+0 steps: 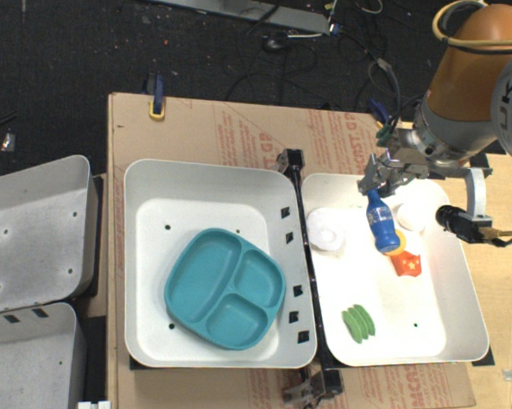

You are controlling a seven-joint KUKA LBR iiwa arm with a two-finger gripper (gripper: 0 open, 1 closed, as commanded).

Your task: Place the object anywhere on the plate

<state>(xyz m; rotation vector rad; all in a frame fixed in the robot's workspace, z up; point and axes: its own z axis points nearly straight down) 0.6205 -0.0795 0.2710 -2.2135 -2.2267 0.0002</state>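
A teal plate (pixel 225 287) with three compartments lies in the left bin (pixel 153 184). My gripper (pixel 375 186) hangs over the back of the right bin (pixel 456 333). It is shut on the upper end of a blue bottle (pixel 380 220). The bottle slants down and to the right, with its yellow cap (pixel 392 246) at the low end. Bottle and gripper are well to the right of the plate, across the divider between the bins.
The right bin also holds a white round object (pixel 325 229), an orange-red piece (pixel 407 264), a green piece (pixel 359 322) and a white object (pixel 411 215) near the gripper. A black clamp bar (pixel 301 245) runs between the bins. Folded white panels (pixel 30 229) lie at far left.
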